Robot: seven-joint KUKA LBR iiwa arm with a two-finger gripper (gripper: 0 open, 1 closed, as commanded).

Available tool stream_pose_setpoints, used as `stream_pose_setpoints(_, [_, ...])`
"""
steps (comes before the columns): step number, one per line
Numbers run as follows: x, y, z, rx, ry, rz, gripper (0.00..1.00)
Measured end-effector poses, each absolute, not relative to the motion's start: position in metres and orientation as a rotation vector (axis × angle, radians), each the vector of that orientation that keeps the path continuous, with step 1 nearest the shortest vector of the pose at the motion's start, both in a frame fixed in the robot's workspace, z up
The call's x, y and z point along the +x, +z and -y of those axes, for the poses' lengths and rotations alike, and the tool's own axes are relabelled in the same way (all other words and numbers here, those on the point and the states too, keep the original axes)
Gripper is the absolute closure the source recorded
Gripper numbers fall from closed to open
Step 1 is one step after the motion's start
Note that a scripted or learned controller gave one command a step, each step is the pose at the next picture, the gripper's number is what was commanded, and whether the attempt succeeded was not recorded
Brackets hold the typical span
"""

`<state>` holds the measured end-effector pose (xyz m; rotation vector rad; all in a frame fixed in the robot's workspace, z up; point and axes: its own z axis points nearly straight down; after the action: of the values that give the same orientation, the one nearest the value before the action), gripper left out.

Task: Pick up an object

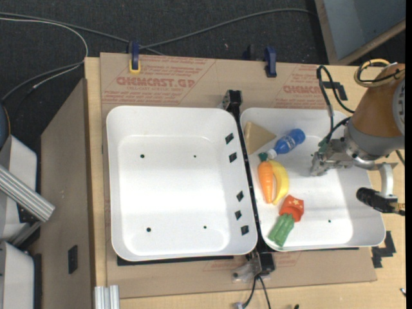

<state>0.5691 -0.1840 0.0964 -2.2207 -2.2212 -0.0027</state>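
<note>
Hovering low in the smooth white plastic right bin (335,234), the metal pincer (320,163) hides its grip; I cannot tell its state. Near it lie a glossy orange carrot (266,179), curved yellow banana (280,180) and blue-capped bottle (287,142).

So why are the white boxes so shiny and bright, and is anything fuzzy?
In the camera view, even overhead light makes the left bin and right bin glow nearly blank white, with soft shadows; the toys like the carrot look a little soft, and the arm is slightly blurry.
</note>
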Motion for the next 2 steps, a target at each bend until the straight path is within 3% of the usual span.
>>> stream_pose_setpoints(2, [0.558,0.208,0.183,-2.224,-0.005,2.226,1.00])
